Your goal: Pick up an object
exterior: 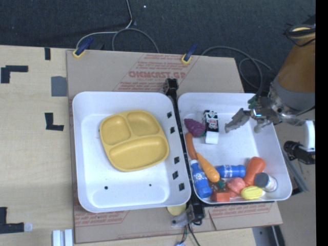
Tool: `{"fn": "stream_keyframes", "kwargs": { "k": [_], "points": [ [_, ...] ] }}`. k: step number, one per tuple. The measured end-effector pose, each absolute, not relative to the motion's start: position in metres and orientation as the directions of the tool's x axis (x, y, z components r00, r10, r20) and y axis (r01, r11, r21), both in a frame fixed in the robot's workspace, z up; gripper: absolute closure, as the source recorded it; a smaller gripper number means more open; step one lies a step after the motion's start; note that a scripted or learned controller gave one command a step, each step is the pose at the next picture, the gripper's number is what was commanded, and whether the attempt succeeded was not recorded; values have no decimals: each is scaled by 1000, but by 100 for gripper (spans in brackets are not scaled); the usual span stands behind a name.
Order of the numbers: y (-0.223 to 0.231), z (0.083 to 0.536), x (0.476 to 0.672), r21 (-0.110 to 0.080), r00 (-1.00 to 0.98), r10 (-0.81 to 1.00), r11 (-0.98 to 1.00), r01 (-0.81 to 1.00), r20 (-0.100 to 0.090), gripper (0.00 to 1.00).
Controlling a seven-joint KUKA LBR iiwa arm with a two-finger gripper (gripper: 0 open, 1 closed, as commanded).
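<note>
Your jaws stand spread and grasp nothing, poised over the right bin (266, 152) near its far edge; the yellow divided plate (134, 140) lies in the left bin (87, 188).

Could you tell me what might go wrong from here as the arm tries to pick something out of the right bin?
1. The toys at the near end of the right bin lie packed together, the blue bottle touching the orange carrot, so a grab may catch two or slip.
2. The gripper hangs open close to the bin's far right wall and might clip it descending.
</note>
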State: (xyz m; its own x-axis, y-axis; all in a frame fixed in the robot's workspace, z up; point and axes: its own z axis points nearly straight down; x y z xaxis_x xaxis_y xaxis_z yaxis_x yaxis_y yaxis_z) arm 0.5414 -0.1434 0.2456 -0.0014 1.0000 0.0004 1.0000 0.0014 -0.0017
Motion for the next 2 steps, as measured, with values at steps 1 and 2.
{"fn": "stream_keyframes", "kwargs": {
  "k": [1, 2],
  "points": [
    [-131, 160, 643, -4, -4, 1000, 4, 1000, 0, 0],
    [-113, 82, 663, 3, -3, 1000, 3, 1000, -5, 0]
  ]
}}
